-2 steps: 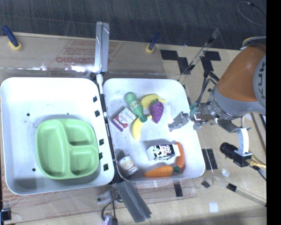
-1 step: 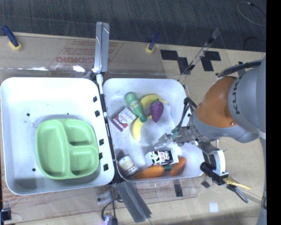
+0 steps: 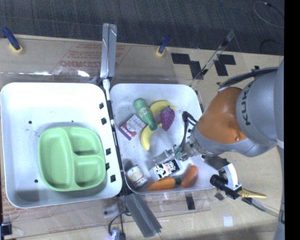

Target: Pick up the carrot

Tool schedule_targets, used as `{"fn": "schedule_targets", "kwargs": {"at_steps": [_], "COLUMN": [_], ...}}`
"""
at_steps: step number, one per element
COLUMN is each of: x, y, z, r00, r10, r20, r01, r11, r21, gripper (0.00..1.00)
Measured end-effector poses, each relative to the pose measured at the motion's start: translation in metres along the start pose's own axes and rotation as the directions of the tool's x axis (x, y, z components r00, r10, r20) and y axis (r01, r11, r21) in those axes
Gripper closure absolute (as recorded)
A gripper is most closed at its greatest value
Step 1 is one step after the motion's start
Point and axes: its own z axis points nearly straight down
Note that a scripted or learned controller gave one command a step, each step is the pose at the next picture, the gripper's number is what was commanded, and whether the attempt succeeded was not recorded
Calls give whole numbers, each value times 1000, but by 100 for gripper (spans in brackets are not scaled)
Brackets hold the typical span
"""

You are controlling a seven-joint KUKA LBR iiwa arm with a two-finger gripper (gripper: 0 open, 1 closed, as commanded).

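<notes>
Camera view has your carrot [image 3: 161, 184] lying flat against the right bin's [image 3: 121, 92] front wall, beside the milk carton [image 3: 166, 169]. Your gripper [image 3: 181, 154] hangs just above the carton; can't tell the jaw state.

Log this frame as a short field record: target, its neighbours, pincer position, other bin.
target: carrot, lying along the right bin's near edge
neighbours: second orange piece at its right, black-and-white carton just above, small can at its left
pincer: low over the carton, above the carrot
left bin: holds a green divided plate
</notes>
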Motion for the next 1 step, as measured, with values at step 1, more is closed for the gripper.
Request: {"fn": "schedule_targets", "kwargs": {"at_steps": [1], "x": [10], "y": [25], "z": [4], "r00": [999], "r10": [54], "r20": [-7], "r01": [-54], "r11": [998], "r21": [16], "gripper": [0]}}
